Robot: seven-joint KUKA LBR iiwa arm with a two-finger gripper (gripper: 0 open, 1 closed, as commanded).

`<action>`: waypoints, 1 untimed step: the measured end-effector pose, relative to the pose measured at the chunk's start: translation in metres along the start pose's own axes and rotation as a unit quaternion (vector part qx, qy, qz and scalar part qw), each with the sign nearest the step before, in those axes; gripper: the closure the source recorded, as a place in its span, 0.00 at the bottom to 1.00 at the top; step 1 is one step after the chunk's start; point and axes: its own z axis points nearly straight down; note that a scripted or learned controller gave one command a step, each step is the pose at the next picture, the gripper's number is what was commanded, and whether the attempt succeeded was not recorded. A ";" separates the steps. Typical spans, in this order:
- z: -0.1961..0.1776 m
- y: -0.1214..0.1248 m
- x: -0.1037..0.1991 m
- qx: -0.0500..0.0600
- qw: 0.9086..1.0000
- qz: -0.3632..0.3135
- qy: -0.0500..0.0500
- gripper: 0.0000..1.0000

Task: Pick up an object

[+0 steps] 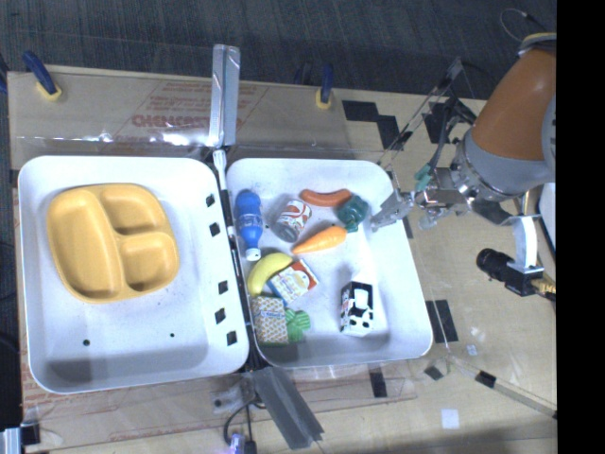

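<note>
— What can be said of the gripper (389, 209)?

— Whether it is parted or closed cannot be told; nothing is seen held. It is poised over the right bin (416, 296), at that bin's upper right rim.

— And the things to be picked?

— All are gathered in that bin: a carrot (319, 240) and a teal toy (353, 212) lie nearest, a sausage (324, 197), a can (292, 219), a blue bottle (249, 220), a banana (267, 271) and a cow-patterned carton (356, 308) further off. A yellow tray (112, 239) is kept apart in the left bin (38, 348).

— The arm?

— It is reached in from the right, wrist slanted down towards the bin.
</note>
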 end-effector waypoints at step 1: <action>0.088 0.031 0.050 0.001 0.999 0.033 0.000 0.00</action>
